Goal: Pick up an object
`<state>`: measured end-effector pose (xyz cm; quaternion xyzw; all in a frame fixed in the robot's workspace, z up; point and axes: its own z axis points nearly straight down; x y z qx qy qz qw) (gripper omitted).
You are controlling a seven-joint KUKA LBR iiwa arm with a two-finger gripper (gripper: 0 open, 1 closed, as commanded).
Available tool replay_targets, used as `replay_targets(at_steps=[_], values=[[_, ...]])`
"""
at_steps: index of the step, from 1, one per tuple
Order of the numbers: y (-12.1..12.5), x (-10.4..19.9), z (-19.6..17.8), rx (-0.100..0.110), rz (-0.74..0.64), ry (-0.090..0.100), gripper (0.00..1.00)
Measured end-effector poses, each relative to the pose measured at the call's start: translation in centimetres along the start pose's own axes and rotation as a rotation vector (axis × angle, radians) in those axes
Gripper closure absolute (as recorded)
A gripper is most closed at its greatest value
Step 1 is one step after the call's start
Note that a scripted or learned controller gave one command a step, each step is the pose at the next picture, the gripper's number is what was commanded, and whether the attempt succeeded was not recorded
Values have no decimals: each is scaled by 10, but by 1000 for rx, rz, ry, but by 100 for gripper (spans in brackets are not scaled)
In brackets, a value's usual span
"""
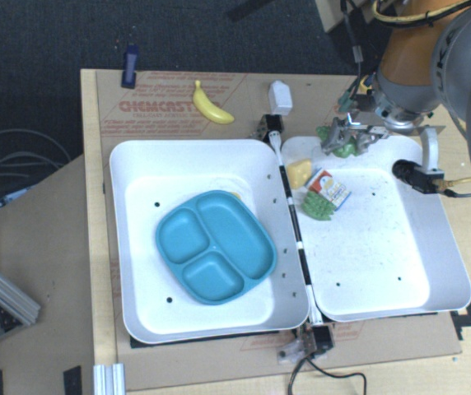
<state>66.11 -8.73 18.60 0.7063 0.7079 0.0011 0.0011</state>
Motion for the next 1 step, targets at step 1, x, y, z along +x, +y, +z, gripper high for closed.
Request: replay_targets(at_steps=[1], values=[[-22,52,1,6,1,2,100]])
